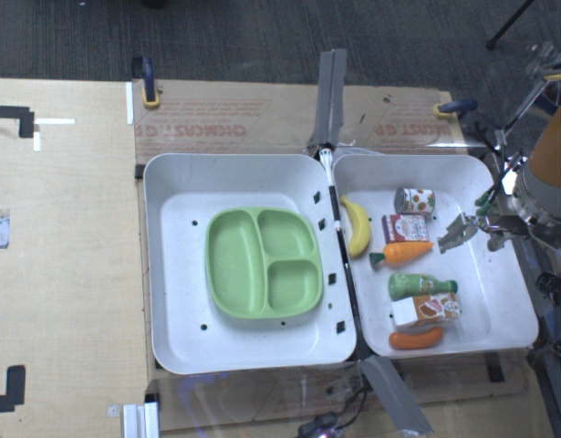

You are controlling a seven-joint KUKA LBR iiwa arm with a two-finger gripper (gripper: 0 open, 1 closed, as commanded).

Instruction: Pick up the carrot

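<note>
Cardboard (207,117) reading "CHEMC72" lies behind carrot (403,254).

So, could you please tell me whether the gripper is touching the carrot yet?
Apart. The camera view shows bare white bin floor between the gripper and the carrot, which lies to the gripper's left beside the banana.
</note>
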